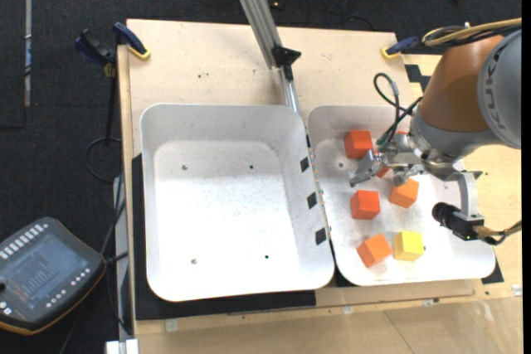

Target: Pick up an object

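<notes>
With its fingers spread and gripping nothing, the claw [371, 170] is hovering in the right bin [477, 265], centre-right of the frame, between two orange cubes [358, 143] [365, 204]; it should be centring over one before descending and closing.

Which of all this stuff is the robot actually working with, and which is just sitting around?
Part of the job:
- gripper
- right bin
- red-orange block at top
- red-orange block in the middle
- orange block by the gripper
- orange block at the front
- yellow block

Lying about:
- left bin
- handheld control pad
- blue and yellow clamps
</notes>
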Controlling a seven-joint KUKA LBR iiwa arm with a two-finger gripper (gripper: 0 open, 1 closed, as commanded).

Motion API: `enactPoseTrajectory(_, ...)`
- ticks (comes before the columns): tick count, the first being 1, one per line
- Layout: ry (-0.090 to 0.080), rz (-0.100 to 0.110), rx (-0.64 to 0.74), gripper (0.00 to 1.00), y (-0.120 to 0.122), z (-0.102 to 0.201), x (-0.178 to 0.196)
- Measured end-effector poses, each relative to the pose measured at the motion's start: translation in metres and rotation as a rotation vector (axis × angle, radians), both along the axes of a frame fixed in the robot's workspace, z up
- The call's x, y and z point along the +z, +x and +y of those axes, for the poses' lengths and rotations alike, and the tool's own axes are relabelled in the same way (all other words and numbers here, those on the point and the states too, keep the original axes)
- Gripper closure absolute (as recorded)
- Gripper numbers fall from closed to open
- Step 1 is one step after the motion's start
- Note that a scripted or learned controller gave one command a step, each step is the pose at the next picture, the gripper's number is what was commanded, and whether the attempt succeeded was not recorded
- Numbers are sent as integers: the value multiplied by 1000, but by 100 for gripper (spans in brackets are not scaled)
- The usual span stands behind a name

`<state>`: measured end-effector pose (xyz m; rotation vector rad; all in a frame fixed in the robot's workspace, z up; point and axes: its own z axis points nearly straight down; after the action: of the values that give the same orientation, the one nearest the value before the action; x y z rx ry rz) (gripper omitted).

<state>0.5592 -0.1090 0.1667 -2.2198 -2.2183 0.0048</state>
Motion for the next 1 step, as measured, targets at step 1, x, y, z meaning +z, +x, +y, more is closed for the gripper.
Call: enactPoseTrajectory(1, 1, 1, 0, 0, -9, 5, -49)
